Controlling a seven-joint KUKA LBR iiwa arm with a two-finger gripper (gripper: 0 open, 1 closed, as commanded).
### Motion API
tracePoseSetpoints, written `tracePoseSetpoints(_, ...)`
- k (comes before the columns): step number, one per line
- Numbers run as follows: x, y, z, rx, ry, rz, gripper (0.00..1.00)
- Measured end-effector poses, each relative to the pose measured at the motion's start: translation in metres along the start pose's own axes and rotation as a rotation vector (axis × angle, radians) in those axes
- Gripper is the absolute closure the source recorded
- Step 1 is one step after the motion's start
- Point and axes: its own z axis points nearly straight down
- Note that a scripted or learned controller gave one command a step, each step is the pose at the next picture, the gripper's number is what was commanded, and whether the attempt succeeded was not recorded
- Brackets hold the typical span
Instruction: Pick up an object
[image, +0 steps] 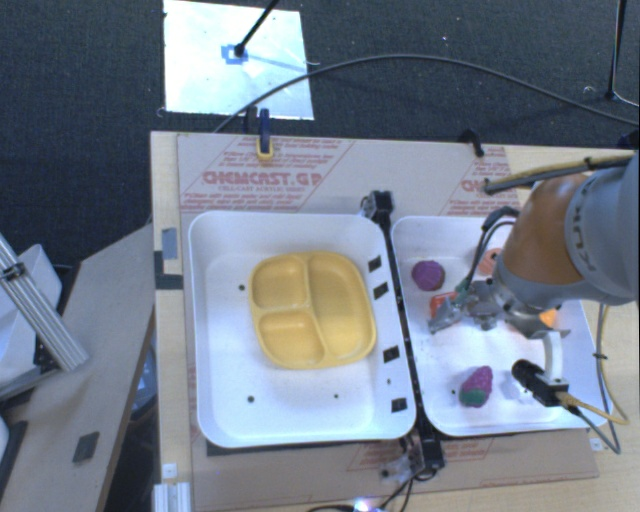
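My gripper (447, 312) reaches down into the left part of the right bin (560, 420), under the grey arm with its orange band (540, 245). A small red object (438, 302) lies right at the gripper's tip; whether it is held is unclear. A purple ball (428, 272) rests just above and left of the gripper. Near the bin's front lies a purple and green object (476, 386), apart from the gripper. An orange object (486, 263) peeks out behind the arm, mostly hidden.
The left bin (215, 330) holds a yellow divided plate (308, 308). A black-clipped divider (392, 300) separates the two bins. A black fitting with cable (538, 384) hangs off the arm over the right bin's front. Cables run along the bench's back edge.
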Motion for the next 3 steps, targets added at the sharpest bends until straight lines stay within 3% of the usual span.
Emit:
tracePoseSetpoints(1,0.000,0.001,-0.011,-0.002,-0.001,0.000,1.00)
tracePoseSetpoints(3,0.007,0.006,-0.118,-0.007,-0.002,-0.004,1.00)
